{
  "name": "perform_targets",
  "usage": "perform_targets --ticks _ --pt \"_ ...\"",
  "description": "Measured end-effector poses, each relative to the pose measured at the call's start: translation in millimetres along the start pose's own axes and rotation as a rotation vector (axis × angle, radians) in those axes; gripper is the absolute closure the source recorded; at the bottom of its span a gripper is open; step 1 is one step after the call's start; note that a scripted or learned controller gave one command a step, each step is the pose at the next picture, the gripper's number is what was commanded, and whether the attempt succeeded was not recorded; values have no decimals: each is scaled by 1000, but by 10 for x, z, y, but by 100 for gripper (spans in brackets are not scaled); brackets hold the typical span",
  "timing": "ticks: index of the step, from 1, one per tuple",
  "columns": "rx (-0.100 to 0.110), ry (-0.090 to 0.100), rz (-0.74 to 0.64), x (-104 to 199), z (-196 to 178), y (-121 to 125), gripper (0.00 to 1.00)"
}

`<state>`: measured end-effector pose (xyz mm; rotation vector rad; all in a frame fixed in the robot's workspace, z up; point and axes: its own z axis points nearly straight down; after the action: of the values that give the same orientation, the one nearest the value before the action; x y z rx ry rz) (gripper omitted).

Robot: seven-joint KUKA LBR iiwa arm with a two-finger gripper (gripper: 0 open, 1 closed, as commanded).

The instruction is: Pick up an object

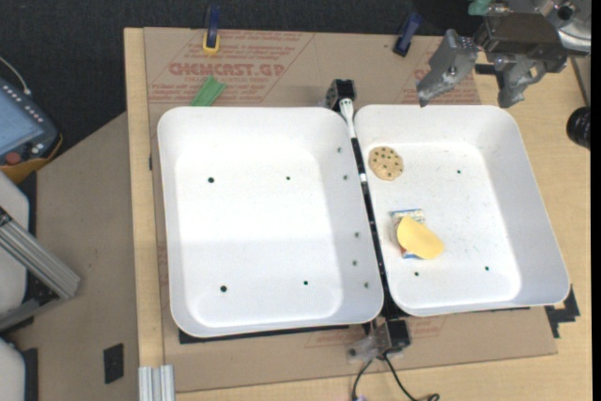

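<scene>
In the right bin (507,164) lie a round tan cookie (385,162) near its left wall and a yellow piece (419,239) resting on a small white-and-blue packet (406,218) further toward the front. My gripper (477,82) hangs above the bin's back rim at the upper right, well behind and to the right of the cookie. Its two grey fingers (444,70) are spread wide apart with nothing between them.
The left bin (188,202) sits beside the right one, with a black clamp (340,94) at the back of the seam. A green scrap (208,92) and a yellow-blue clip (212,35) lie on the cardboard behind it. Another blue clip (407,33) stands near my gripper.
</scene>
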<state>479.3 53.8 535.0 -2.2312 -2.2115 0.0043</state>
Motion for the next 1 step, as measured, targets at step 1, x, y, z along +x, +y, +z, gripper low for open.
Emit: perform_targets --ticks 1 --pt "-2 -1 3 -936 -3 5 0"
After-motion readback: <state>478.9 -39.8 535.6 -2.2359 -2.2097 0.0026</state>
